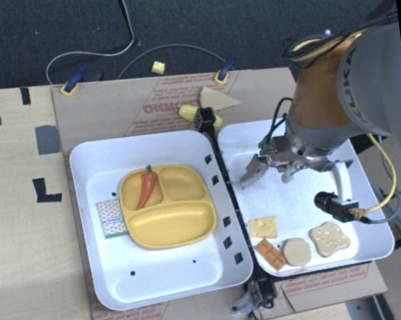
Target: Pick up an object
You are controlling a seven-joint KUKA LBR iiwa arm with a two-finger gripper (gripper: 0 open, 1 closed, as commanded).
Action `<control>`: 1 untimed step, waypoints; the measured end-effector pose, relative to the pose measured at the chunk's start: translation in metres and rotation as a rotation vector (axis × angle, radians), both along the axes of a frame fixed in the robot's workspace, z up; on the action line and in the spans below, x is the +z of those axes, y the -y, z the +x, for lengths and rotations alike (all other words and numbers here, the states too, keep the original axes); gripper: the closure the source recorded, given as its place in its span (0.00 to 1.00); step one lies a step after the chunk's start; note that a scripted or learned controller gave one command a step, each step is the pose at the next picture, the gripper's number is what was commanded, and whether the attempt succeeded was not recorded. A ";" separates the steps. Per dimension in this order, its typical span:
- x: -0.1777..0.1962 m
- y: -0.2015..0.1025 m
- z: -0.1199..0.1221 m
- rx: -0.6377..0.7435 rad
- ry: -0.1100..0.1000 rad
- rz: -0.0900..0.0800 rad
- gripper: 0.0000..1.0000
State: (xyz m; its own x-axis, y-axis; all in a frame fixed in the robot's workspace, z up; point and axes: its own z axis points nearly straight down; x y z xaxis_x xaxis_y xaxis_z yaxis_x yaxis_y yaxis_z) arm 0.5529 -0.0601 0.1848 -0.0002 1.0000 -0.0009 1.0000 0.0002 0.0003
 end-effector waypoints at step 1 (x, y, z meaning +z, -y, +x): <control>-0.001 -0.031 0.000 0.004 -0.002 0.002 0.00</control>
